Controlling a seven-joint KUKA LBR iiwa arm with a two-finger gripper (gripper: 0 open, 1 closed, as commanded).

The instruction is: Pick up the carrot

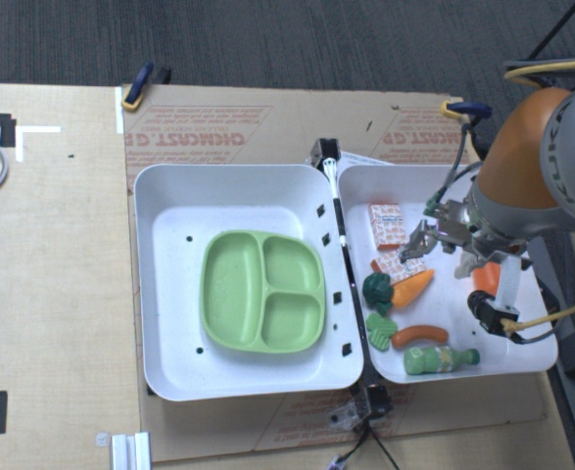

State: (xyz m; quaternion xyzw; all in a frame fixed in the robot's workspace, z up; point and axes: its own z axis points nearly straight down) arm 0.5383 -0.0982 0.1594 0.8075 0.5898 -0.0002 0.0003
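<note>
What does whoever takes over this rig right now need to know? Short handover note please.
Gripper: low in the right bin, just above the carrot; whether it is open or shut cannot be told from this view.
Carrot: lying in the right bin beside the broccoli, not lifted.
Also in that bin: a sausage, a green bottle, a red-and-white carton.
Left bin holds a green divided plate.
Done: arm positioned near the carrot. Left: grasp it and lift.
</note>
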